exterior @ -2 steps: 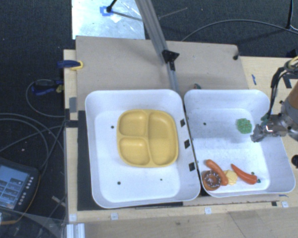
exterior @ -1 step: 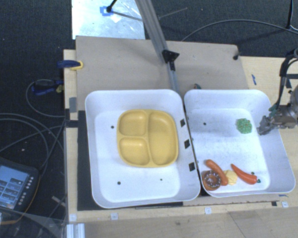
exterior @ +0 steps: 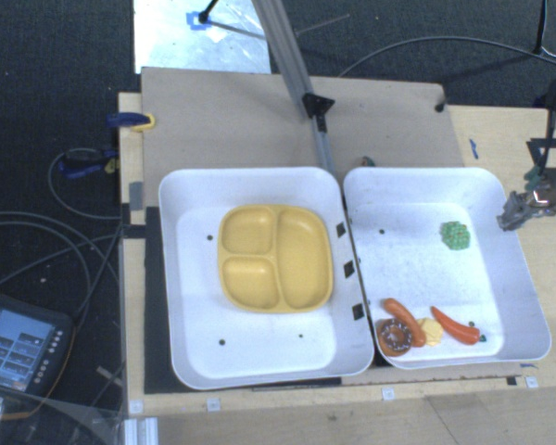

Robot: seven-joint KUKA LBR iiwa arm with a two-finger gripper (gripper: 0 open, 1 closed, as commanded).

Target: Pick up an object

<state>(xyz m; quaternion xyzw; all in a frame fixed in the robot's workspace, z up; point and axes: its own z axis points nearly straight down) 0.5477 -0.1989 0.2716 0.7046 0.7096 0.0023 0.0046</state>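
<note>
The right bin [exterior: 500,185] holds a green broccoli-like piece [exterior: 455,235] near its far right part. Along its near edge lie a red sausage [exterior: 403,318], a brown donut [exterior: 394,336], a small yellow piece [exterior: 432,332] and an orange-red carrot-like piece [exterior: 456,325]. My gripper [exterior: 522,211] hangs over the right rim of this bin, to the right of the green piece and apart from it. Nothing shows in its grasp.
The left bin [exterior: 181,248] carries a yellow divided plate [exterior: 276,257]. A slanted grey pole [exterior: 287,49] crosses the back of the bench. Cables and a tablet [exterior: 14,336] lie on the floor at the left.
</note>
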